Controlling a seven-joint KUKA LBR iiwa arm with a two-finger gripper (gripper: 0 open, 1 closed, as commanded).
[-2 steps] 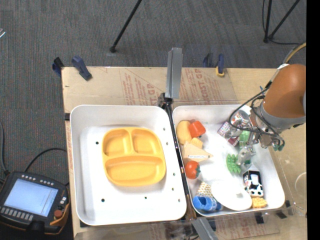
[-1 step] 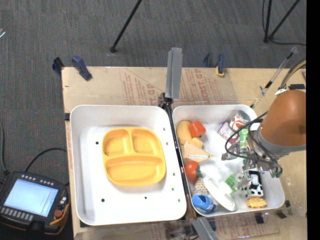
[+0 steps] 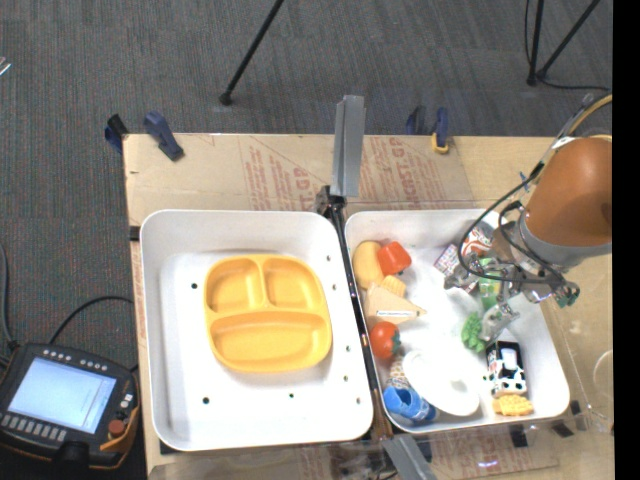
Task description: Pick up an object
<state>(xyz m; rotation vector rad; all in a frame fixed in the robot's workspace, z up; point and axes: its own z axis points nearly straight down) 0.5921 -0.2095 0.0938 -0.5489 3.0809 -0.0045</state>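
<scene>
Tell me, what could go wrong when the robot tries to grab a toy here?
The right bin is crowded, so the gripper might bump neighbours like the white plate or the cow-patterned toy. It hangs near the green toy, a small, bumpy thing that could slip out.

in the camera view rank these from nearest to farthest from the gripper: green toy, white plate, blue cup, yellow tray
Measured from the gripper in the right bin:
1. Green toy, just below-left of it.
2. White plate, lower in the same bin.
3. Blue cup, at the bin's bottom-left corner.
4. Yellow tray, across in the left bin.
</scene>
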